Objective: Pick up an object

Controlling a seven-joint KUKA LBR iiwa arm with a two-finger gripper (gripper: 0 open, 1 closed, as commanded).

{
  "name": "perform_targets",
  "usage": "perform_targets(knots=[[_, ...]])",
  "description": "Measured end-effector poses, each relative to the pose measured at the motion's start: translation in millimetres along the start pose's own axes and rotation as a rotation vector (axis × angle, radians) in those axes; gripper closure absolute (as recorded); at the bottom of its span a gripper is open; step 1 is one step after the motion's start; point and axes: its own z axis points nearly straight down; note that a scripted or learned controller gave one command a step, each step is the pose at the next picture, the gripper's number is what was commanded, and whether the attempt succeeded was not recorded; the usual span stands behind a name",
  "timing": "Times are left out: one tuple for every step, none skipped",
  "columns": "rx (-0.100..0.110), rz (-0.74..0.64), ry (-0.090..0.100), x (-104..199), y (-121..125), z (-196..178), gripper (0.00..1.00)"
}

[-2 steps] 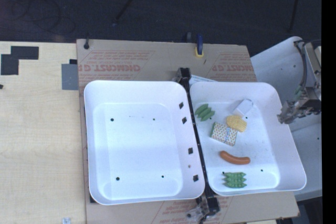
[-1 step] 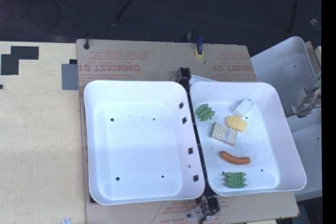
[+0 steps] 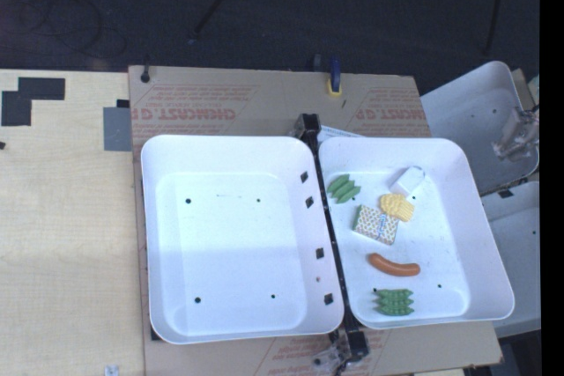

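Green pea pods (image 3: 393, 303) lie at the near edge of the right bin (image 3: 480, 277); beyond them a sausage (image 3: 394, 265), then a patterned block (image 3: 377, 224), corn (image 3: 397, 207), a white piece (image 3: 407, 180) and a second green pod (image 3: 344, 188); gripper state cannot be told.

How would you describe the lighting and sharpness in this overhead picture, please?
Camera view: bright light washes out the upper floor of the left bin, its lower part shaded; the background is dark; the sausage and the pea pods look soft, fine detail blurred.
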Motion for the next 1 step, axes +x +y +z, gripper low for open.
perform_targets(knots=[[0.006,-0.001,0.001,59.2,0.5,-40.5,1.00]])
